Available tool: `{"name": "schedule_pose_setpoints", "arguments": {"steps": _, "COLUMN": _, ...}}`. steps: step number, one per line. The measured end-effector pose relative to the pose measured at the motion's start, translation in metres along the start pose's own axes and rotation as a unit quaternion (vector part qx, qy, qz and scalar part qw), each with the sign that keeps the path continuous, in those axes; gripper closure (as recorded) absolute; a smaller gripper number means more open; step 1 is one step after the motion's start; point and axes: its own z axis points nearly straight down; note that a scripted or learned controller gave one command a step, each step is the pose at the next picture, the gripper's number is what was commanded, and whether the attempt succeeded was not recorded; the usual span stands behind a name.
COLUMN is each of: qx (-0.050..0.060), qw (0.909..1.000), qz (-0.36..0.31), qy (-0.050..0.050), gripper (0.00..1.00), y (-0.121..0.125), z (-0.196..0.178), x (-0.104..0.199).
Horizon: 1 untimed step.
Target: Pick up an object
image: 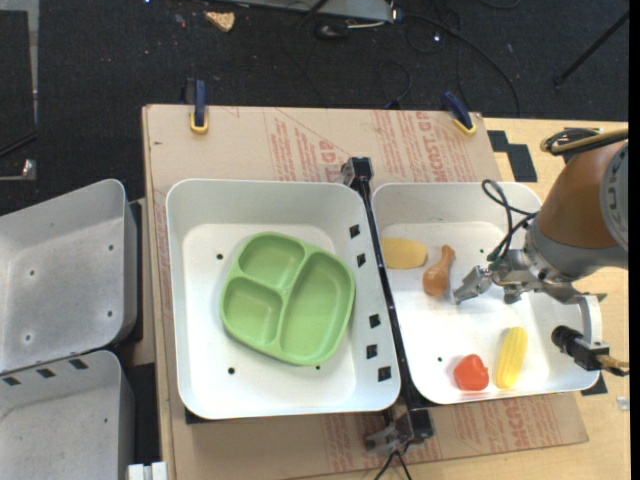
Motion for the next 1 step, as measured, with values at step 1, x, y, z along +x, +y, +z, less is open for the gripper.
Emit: {"name": "schedule_pose_setpoints", "arguments": {"steps": 1, "qx": -0.001, "qw": 1.0, "qz": 0.0, "qy": -0.001, "gripper": 1.0, "y": 0.0008, "z": -0.0117, "x": -0.0001}}
